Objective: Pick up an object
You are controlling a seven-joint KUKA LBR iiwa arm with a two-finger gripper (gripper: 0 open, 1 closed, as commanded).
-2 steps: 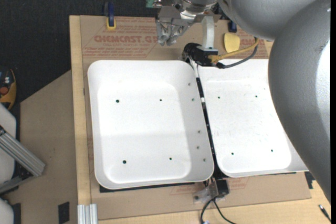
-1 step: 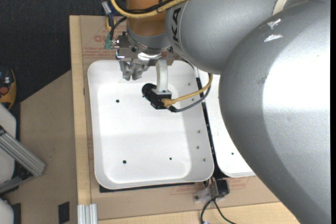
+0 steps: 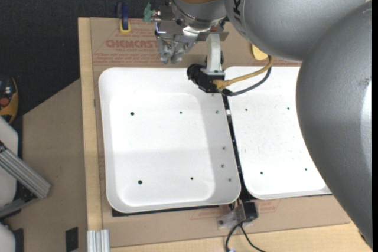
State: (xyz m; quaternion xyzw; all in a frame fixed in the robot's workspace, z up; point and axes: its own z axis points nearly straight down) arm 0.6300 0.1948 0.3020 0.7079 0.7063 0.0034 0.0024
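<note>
My gripper (image 3: 171, 51) hangs over the far edge of the left white bin (image 3: 118, 144), above the cardboard just behind its back rim. Nothing shows under or in the gripper. A black fitting with a tan cable (image 3: 204, 78) hangs from the wrist beside it, over the gap between the bins. A small yellowish object (image 3: 258, 52) peeks out at the far edge of the right white bin (image 3: 277, 150), mostly hidden behind the arm.
The grey arm (image 3: 319, 26) covers the upper right of the view and much of the right bin. A blue and yellow clamp (image 3: 124, 18) sits on the cardboard's back edge. An aluminium rail (image 3: 23, 171) lies off the bench to the left.
</note>
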